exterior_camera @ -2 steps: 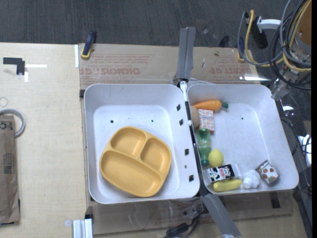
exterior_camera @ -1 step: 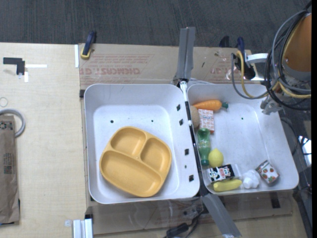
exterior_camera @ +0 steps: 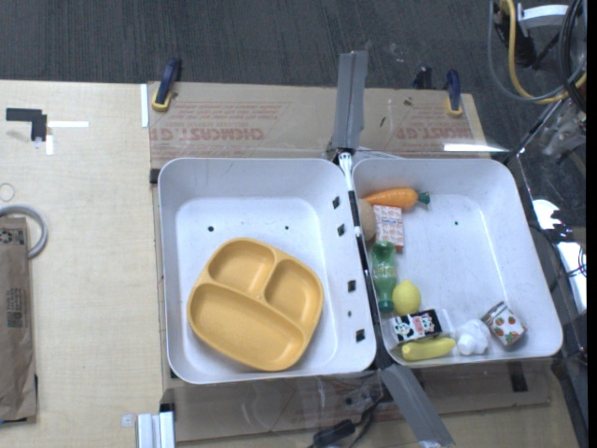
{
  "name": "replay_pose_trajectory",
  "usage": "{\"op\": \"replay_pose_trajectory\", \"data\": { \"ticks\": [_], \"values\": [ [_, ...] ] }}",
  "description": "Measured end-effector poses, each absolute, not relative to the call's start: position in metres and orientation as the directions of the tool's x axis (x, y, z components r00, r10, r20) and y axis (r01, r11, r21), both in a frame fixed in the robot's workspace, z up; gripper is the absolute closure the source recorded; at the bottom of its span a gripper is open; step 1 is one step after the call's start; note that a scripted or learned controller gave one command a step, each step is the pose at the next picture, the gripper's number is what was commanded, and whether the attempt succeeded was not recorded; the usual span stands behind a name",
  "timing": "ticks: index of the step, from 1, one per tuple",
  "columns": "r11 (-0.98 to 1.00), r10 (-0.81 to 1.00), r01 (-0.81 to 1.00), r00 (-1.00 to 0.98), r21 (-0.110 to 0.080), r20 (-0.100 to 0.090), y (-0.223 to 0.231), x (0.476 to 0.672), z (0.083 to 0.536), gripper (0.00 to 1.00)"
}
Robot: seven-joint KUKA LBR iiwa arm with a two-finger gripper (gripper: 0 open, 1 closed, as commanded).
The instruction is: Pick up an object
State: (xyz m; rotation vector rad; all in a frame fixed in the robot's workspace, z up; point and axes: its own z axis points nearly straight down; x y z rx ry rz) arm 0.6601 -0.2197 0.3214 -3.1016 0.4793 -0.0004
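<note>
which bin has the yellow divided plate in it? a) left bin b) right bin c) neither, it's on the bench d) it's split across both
a: the yellow divided plate lies flat inside the left bin, while the right bin holds the small items such as the carrot and the lemon.

A robotics lab or test cell, not a home. Two white bins [exterior_camera: 177, 250] sit side by side on a pale wooden worktop [exterior_camera: 75, 157], over a sheet of printed cardboard [exterior_camera: 252, 124] held down by blue clamps [exterior_camera: 168, 82]. Toy food such as a carrot [exterior_camera: 392, 197] and a yellow divided plate [exterior_camera: 256, 301] serve as test pieces. Yellow cables [exterior_camera: 513, 45] hang at the upper right, and dark carpet [exterior_camera: 233, 17] lies beyond.
</note>
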Motion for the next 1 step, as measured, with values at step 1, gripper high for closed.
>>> {"op": "replay_pose_trajectory", "data": {
  "ticks": [1],
  "values": [
    [-0.970,-0.243,-0.243,0.970,-0.004,-0.002,-0.2189,0.6307,0.2117,0.00]
  ]
}}
